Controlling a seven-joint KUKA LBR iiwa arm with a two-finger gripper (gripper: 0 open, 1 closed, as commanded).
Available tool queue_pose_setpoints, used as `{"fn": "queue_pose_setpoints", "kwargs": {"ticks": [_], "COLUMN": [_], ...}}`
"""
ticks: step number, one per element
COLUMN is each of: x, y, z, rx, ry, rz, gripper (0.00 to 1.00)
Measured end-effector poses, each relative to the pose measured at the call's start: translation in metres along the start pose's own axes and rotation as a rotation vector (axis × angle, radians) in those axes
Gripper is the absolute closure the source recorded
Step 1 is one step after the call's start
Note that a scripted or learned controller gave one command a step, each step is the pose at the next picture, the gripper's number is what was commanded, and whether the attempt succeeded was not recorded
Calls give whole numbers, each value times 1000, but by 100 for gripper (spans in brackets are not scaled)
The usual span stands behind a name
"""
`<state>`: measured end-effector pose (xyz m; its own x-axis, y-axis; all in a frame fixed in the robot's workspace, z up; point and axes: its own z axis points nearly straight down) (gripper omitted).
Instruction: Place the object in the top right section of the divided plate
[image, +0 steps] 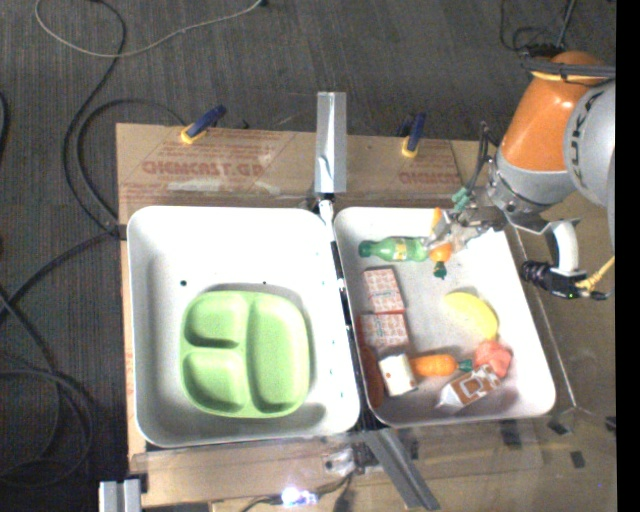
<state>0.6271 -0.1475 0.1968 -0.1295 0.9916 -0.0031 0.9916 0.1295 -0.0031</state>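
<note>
Gripper (447, 238) hovered over the right bin's (520, 275) far edge, touching the capped end of a green bottle (392, 249) lying crosswise to its left, its grasp impossible to judge, while the green divided plate (248, 351) waited in the left bin (150, 250).

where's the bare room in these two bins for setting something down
Left bin: bare floor above and left of the green divided plate. Right bin: crowded along the bottom; a bare patch lies between the green bottle, cracker packs and lemon.
</note>
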Motion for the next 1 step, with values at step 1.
{"fn": "queue_pose_setpoints", "kwargs": {"ticks": [1], "x": [46], "y": [-45], "z": [94], "rx": [-23], "ry": [-5], "rz": [-139], "gripper": [100]}}
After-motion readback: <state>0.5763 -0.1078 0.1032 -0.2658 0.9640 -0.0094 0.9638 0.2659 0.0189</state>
